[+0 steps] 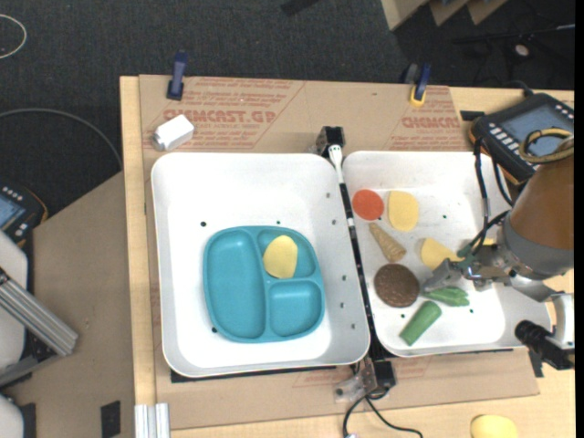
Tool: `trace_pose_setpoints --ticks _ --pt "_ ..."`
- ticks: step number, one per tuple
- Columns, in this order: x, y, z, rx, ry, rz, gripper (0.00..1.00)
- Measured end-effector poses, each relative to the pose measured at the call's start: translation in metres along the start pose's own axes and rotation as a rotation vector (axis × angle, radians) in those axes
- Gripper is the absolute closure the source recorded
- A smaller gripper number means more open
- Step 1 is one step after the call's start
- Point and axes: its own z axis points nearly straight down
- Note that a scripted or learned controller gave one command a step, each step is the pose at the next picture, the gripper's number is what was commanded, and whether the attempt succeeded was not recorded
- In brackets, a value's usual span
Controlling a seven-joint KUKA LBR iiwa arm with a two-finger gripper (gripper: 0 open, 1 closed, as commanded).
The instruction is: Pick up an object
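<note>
Left bin (173, 245): we see a teal tray (239, 290) with a yellow piece (281, 256) in its upper right compartment.
Right bin (438, 167): we note an orange disc (369, 204), cone (386, 242), brown disc (397, 285), green cylinder (420, 322), and two yellow pieces.
Gripper (449, 275): low over a green pod (447, 295); finger state we cannot tell.

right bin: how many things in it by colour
Yellow: 2, round yellow piece, yellow wedge
Green: 2, green cylinder, green pod
Orange: 1, orange disc
Tan: 1, tan cone
Brown: 1, brown round cookie
Total: 7
</note>
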Motion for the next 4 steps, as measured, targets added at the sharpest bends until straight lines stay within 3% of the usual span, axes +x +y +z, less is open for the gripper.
trace_pose_setpoints --ticks 1,2,3,4 --pt "-0.002 0.003 -0.008 -0.005 -0.004 0.001 1.0" --pt "0.109 0.009 -0.06 -0.01 0.0 -0.014 1.0" --pt "0.101 0.008 -0.068 -0.008 -0.004 -0.002 1.0" --pt "0.162 0.009 -0.111 -0.009 -0.001 -0.009 1.0"
